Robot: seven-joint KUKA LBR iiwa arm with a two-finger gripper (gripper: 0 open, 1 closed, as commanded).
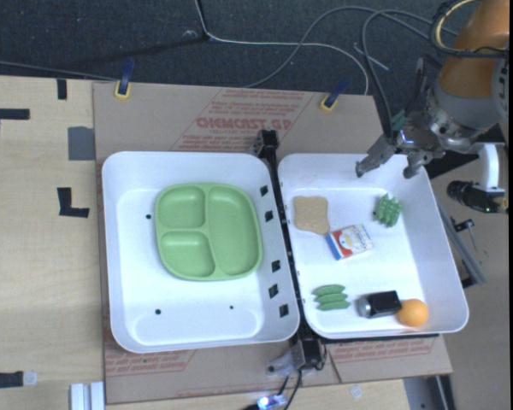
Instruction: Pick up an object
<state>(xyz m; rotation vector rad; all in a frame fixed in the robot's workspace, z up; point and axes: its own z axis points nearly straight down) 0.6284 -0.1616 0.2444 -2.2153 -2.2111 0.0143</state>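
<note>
Two shallow white bins side by side on a cardboard-covered bench. Left bin: smooth glossy plastic, holding a pale green divided tray with three rounded compartments. Right bin: a flat tan slice of toy bread, a small red, white and blue carton, green pea pods, a black boxy item touching an orange ball, a knobbly green piece. Above the right bin's far edge, the gripper, two dark fingers spread apart, nothing between them. Nothing lifted yet; every object lying in the bins. Descent, grasp and lift all left to do.
</note>
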